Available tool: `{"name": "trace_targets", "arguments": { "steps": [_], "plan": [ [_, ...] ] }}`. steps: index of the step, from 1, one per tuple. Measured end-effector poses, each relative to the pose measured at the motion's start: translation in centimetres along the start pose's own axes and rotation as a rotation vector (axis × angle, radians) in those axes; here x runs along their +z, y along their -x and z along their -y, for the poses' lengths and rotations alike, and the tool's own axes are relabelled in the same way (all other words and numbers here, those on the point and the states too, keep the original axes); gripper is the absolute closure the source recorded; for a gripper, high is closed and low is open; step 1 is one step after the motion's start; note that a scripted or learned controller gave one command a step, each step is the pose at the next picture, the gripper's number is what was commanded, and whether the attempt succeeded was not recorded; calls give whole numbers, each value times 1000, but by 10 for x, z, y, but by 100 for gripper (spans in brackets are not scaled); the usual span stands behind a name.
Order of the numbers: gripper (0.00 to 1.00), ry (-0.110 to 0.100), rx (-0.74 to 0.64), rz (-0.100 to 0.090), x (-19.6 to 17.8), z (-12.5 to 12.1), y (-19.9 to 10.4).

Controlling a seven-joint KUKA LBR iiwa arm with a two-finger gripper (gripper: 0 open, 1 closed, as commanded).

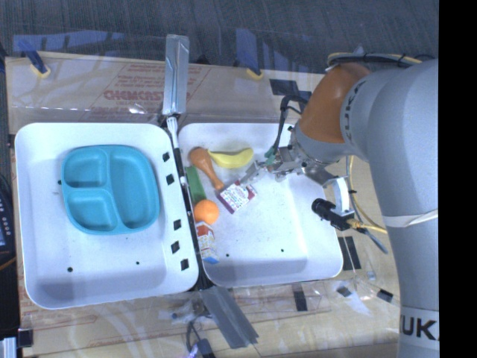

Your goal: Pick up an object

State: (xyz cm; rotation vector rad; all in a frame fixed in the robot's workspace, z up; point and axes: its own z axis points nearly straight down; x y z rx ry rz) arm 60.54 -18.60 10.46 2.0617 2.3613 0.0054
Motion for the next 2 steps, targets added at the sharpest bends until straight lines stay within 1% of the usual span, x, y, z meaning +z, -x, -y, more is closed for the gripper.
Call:
{"name": "trace_targets", "arguments": {
  "steps": [1, 2],
  "plan": [
    [0, 2, -117, 1, 8, 1, -41],
    [0, -1, -246, 0, 9, -33, -73]
  ]
}}
